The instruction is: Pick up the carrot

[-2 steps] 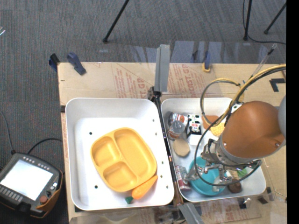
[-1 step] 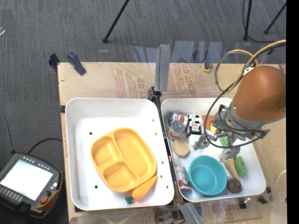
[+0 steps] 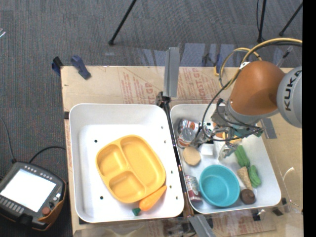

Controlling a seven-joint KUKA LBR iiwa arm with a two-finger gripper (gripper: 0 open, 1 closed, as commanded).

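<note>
Gripper [image 3: 219, 143] over right bin [image 3: 273, 181]; finger state impossible to tell. Carrot [image 3: 153, 198] at seven o'clock, beside yellow plate [image 3: 129, 168]. Risk: wrong-bin grasp.

White letters reading "KUK" stand on the grey arm [image 3: 296, 95] at the right. Red print on the cardboard [image 3: 133, 85] beyond the bins is illegible.

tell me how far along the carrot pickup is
Nothing looks done yet. The carrot lies in the left bin, against the yellow plate. The gripper is over the right bin, apart from the carrot. Left: reach across, grasp, lift.
</note>
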